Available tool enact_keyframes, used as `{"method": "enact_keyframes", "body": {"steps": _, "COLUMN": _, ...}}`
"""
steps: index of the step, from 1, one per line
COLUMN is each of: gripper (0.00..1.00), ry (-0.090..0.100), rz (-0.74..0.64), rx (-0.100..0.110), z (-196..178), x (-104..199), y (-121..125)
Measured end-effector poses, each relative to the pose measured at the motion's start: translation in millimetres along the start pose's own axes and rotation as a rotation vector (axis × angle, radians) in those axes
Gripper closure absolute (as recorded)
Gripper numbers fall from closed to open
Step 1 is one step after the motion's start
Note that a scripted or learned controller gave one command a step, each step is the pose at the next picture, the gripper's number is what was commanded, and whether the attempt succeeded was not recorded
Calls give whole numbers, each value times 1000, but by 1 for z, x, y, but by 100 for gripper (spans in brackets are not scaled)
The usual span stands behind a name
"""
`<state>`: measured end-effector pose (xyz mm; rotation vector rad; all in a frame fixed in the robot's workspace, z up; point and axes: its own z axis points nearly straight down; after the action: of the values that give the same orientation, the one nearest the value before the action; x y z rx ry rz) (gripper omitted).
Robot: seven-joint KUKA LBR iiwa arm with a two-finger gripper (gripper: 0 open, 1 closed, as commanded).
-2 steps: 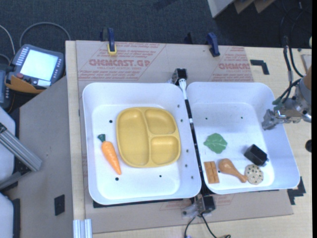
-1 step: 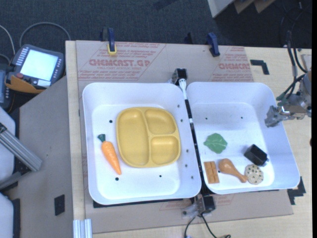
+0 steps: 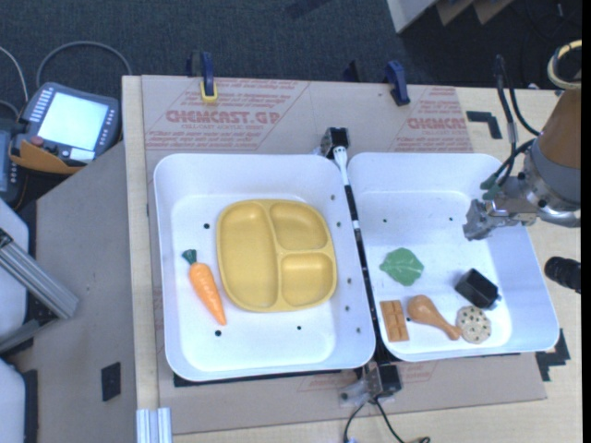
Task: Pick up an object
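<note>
fingers on the gripper (image 3: 478, 221) are too blurred to tell if parted or closed, so, judging left to right past carrot (image 3: 205, 287) and yellow tray (image 3: 275, 253), this looks like approach: it must descend onto the leaf (image 3: 402, 266) or black block (image 3: 477, 288) nearer.
</note>
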<state>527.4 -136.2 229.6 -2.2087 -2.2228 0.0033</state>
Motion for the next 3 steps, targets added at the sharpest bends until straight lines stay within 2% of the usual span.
{"method": "enact_keyframes", "body": {"steps": 1, "gripper": 100, "ry": 0, "rz": 0, "rx": 0, "z": -2, "x": 56, "y": 4}}
{"method": "enact_keyframes", "body": {"steps": 2, "gripper": 100, "ry": -1, "rz": 1, "rx": 3, "z": 3, "x": 108, "y": -14}}
{"method": "enact_keyframes", "body": {"steps": 3, "gripper": 100, "ry": -3, "rz": -1, "rx": -2, "z": 2, "x": 166, "y": -10}}
